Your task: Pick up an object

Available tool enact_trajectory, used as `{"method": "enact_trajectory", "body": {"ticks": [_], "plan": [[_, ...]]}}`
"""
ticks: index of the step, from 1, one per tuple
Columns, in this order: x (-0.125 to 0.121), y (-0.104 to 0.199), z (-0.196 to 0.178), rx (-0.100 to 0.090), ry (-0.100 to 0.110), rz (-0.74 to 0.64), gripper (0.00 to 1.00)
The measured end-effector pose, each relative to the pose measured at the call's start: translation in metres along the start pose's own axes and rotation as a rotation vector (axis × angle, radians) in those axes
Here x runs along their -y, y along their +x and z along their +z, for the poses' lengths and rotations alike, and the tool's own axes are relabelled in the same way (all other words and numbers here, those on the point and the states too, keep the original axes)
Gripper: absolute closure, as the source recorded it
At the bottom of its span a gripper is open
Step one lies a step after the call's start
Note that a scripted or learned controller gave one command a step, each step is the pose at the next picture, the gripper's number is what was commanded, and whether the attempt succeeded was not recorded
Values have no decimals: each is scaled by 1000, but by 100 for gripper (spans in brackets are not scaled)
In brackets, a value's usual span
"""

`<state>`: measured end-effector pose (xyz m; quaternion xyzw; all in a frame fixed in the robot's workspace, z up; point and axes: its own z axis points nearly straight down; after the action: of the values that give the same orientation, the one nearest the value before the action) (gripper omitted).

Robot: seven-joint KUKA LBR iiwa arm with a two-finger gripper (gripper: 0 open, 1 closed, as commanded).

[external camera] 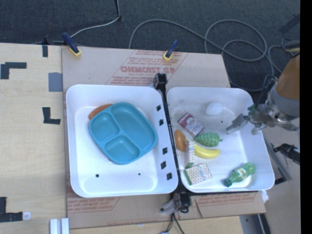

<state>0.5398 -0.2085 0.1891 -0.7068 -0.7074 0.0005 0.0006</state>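
The end effector (242, 122), fingers apparently spread and holding nothing, hovers at the right bin's (263, 177) right edge, with the white egg (213, 108) lying just to its left and slightly farther back.

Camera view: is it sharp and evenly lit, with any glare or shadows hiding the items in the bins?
Camera view: soft overall, small labels unreadable; lighting even, with a mild sheen on the blue tray; the white egg is nearly lost against the right bin; the gripper is blurred; shadows faint.
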Motion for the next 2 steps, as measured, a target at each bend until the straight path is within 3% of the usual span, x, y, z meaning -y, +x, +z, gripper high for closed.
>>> {"method": "enact_trajectory", "body": {"ticks": [1,2], "plan": [[-16,67,79,-2,2,-1,0],[12,99,102,3,-7,0,0]]}}
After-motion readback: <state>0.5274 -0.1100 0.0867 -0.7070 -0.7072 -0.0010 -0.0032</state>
